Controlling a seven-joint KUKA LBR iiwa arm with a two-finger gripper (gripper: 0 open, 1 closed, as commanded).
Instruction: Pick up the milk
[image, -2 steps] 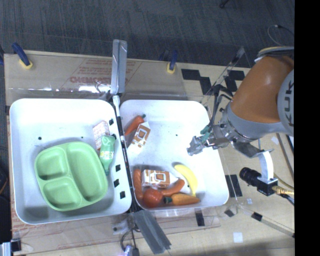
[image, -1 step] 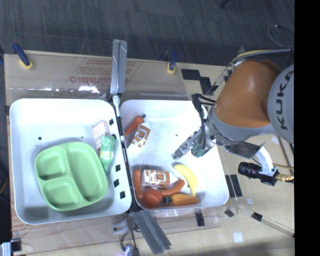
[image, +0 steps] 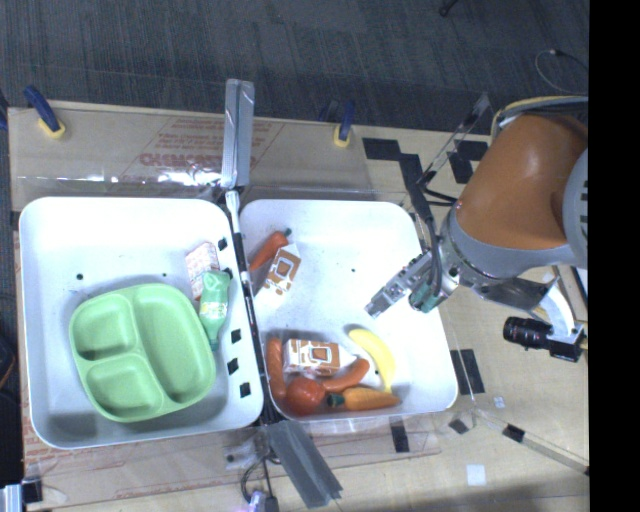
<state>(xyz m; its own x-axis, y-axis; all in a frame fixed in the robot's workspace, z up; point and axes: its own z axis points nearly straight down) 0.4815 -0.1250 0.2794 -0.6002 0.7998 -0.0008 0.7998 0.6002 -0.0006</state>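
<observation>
Orange-and-white printing covers the two small cardboard cartons in the right-hand white bin (image: 400, 215), but no brand or wording can be read on them. Mirrored red lettering is seen on the clear sheet over the desk (image: 150, 135) at the upper left of the frame; it cannot be made out.

The upper milk carton (image: 282, 272) is seen near the left wall of that bin, just beside an orange carrot (image: 265, 250). The lower carton (image: 312, 356) lies among a red tomato (image: 303, 395), other orange vegetables and a yellow banana (image: 373, 356).

The jaws (image: 384, 302) are placed right of centre in the frame, apart and with nothing between them, well clear of the upper carton and above the banana.

A green divided plastic plate (image: 140, 350) is seen in the left bin.
</observation>
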